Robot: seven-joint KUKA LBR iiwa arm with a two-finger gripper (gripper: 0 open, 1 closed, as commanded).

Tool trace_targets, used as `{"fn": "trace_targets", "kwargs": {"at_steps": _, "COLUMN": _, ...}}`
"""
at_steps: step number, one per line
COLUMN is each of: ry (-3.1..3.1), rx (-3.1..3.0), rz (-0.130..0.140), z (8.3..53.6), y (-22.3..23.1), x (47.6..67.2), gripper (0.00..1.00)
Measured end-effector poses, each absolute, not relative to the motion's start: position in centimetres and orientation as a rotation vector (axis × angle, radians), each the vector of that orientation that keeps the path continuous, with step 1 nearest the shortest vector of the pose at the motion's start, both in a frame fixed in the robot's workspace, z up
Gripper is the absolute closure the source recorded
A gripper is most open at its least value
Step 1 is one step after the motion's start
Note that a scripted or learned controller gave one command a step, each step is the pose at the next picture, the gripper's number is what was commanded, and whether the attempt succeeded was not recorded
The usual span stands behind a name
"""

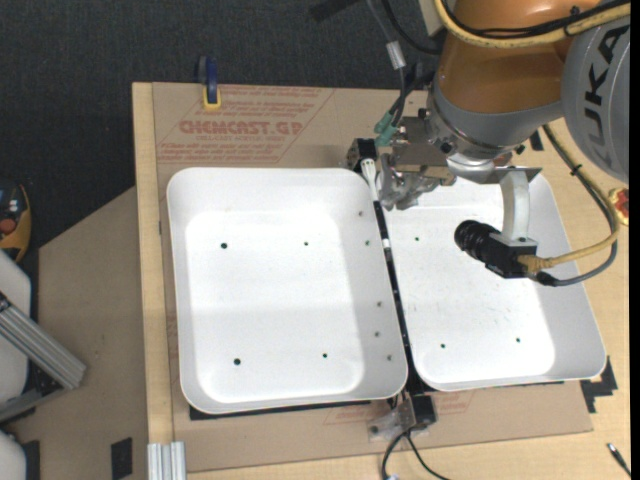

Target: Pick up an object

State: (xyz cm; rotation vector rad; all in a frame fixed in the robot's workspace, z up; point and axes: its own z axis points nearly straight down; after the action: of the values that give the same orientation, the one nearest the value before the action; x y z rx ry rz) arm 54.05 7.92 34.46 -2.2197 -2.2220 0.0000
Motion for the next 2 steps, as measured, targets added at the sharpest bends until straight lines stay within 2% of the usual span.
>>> {"fn": "trace_targets", "kwargs": {"at_steps": 1, "ry": -2.22, "rx": -2.214, "rz": 0.012, "z": 24.1, "y": 11.1, "x": 56.5, "gripper": 1.0}}
{"fn": "trace_targets", "kwargs": {"at_steps": 2, "ry": -2.214, "rx": -2.239, "rz": -0.001, "z": 28.8, "y": -0.3, "x": 57.9, "gripper": 1.0}}
